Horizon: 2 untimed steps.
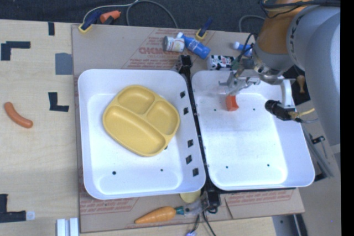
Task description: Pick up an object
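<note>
Red block (232,103) in right bin (260,174), gripper (239,81) right above it, grasp not made yet.
Block sits near the bin's back wall, just under the fingers; can't tell if the fingers are apart or together, too small and cluttered from this angle, and nothing shows between them. Judgement: to do the step well, centre the gripper over the block, drop straight down so the fingers go either side of it, close only once low enough, then lift vertically. Risk: back wall is close, so a slanted approach could clip the rim or nudge the block away. Left bin (94,174) holds a yellow divided plate (141,119); carrot (156,215) and sausage (18,115) lie on the desk (33,174), outside both bins.
</note>
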Motion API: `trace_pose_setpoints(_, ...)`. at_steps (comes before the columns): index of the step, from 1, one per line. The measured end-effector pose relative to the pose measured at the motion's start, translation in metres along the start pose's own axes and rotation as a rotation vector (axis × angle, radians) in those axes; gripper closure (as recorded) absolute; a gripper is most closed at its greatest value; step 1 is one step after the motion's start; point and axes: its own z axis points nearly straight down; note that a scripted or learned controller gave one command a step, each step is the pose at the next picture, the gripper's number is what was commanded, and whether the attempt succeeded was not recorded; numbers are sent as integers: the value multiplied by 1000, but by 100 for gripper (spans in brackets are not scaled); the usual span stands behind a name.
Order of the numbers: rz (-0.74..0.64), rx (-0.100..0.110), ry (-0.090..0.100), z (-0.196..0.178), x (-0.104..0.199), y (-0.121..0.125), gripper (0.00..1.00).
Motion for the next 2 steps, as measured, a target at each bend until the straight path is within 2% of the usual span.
trace_pose_setpoints(1, 4, 3, 0, 2, -3, -2, 0)
trace_pose_setpoints(2, -1, -19, -5, 10, -18, -7, 0)
